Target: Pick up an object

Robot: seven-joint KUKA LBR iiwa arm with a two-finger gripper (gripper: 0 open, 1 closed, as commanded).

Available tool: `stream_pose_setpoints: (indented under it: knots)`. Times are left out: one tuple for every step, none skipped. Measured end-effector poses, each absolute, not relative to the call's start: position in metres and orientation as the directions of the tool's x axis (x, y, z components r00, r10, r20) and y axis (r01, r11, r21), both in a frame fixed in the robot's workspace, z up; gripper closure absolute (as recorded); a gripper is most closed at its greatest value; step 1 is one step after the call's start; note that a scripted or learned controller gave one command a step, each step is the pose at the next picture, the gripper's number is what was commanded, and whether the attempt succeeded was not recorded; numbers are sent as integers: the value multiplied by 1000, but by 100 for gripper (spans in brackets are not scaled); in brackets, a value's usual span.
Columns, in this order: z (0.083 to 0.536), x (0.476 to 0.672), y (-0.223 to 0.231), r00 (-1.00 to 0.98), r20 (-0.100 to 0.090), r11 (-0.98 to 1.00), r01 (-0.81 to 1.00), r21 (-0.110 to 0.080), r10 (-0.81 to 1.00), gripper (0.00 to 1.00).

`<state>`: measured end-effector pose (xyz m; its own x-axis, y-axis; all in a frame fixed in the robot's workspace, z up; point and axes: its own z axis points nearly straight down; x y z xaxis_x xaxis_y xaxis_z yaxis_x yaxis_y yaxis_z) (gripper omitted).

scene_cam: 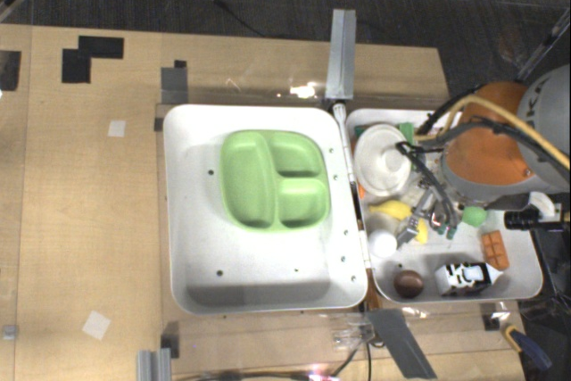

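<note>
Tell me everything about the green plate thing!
The green plate is a light green tray with rounded corners, split into three sections: one long one on the left and two smaller ones on the right. It looks like smooth plastic. It lies flat, a little turned, in the upper middle of the left white bin. It rests on the bin's floor alone.

Arm from right — tool low

text: none legible — arm's dark mark (cut off) | labels: none
</note>
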<state>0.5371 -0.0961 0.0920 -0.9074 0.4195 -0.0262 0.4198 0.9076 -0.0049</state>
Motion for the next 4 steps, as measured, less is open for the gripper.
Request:
stream_pose_setpoints:
  knots:
    - [92, 533, -99, -906, -25, 906, 423, 3, 423, 0]
    - [92, 518, -98, -879, -27, 879, 477, -1, 477, 0]
    - [90, 569, -149, -881, -18, 881, 473, 4, 473, 0]
    - [105, 574, -148, -884, -35, 885, 466, 8, 466, 100]
